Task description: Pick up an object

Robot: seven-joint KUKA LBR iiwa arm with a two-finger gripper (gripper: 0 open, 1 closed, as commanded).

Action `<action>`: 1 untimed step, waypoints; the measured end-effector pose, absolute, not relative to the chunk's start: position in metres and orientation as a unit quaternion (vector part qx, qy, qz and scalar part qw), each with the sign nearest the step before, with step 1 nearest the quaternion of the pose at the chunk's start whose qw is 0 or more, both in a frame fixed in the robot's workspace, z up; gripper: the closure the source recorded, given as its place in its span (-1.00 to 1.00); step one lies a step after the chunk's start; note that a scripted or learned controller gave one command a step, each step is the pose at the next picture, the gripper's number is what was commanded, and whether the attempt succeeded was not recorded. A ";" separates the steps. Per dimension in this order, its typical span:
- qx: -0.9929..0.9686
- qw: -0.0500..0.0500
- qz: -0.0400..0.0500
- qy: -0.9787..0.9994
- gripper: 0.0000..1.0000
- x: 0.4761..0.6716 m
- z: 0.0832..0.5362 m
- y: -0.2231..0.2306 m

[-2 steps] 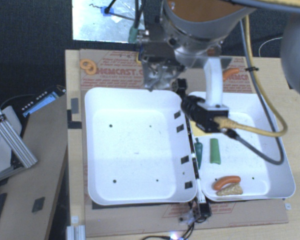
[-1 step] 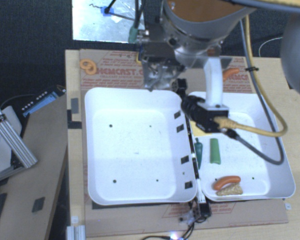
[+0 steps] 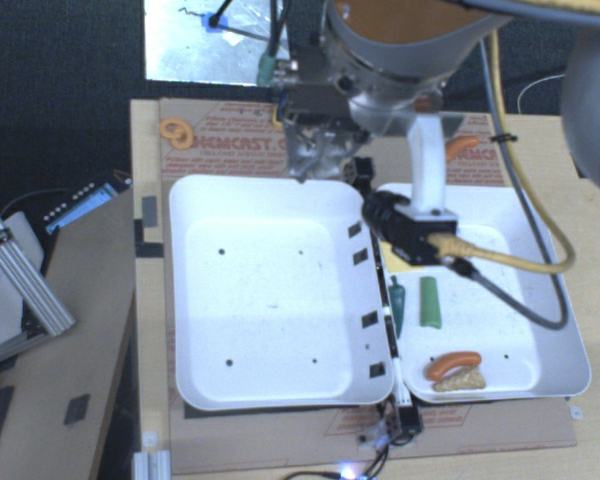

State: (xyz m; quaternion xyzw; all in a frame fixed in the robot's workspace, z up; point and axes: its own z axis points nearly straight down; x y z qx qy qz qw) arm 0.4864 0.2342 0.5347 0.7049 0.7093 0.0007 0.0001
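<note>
The right bin [image 3: 540,298] holds several small objects. A light green stick [image 3: 431,301] lies near its middle, with a darker green piece [image 3: 397,304] beside it against the divider. An orange sausage [image 3: 452,364] rests on a tan bun-like piece [image 3: 461,379] near the front edge. A bit of yellow [image 3: 408,259] peeks out from under the arm's black fitting. My gripper [image 3: 323,156] hangs over the far rim of the left bin [image 3: 270,288], away from all these objects. Nothing shows in its grasp.
The arm's grey and orange body fills the top of the view, and a yellow cable [image 3: 510,263] loops over the right bin. An orange ring [image 3: 176,132] and an orange piece [image 3: 462,146] lie on the cardboard behind the bins.
</note>
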 end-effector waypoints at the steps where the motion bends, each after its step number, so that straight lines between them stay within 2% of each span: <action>1: 0.705 0.000 0.001 0.709 1.00 0.486 0.535 0.234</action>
